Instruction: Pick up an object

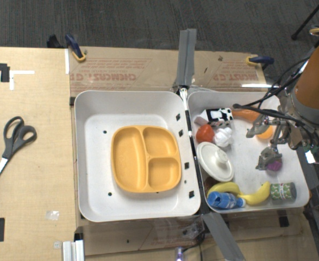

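My gripper [260, 147] hangs over the right part of the right bin [299, 162], reaching in from the right. Its fingers are spread open, one pointing down-left [253, 130] and one reaching down to a small purple object [275, 166]. A small orange item [264, 134] shows between the fingers, apparently on the bin floor below them. Nothing is gripped. Also in this bin are a carrot [245, 113], a black-and-white toy [219, 115], a red piece [204, 133], a white lump [222, 138], a white round lid [215, 161], a banana [241, 192], a blue object [223, 201] and a green can [282, 192].
The left bin [94, 162] holds a yellow divided plate [146, 158]. Scissors [10, 143] lie on the bench at the far left. A grey strip [186, 58] runs behind the wall between the bins. Cables [273, 94] hang near the arm.
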`<action>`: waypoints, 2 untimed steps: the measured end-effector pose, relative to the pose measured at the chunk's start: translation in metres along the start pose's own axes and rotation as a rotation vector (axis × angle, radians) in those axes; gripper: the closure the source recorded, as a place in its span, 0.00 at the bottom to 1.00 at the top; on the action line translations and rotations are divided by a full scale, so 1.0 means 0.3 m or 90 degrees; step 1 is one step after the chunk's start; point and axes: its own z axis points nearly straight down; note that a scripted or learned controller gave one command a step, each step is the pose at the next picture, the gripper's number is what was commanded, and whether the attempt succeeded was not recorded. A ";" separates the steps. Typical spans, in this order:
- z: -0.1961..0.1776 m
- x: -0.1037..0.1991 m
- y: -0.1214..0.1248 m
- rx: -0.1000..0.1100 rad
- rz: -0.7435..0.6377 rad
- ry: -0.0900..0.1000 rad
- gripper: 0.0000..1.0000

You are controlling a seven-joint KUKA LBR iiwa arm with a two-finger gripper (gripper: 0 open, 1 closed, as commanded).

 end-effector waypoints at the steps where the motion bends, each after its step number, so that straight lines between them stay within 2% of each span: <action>1: 0.366 -0.359 -0.078 0.005 0.011 -0.022 0.00; 2: 0.436 -0.444 -0.240 0.001 -0.005 -0.004 0.00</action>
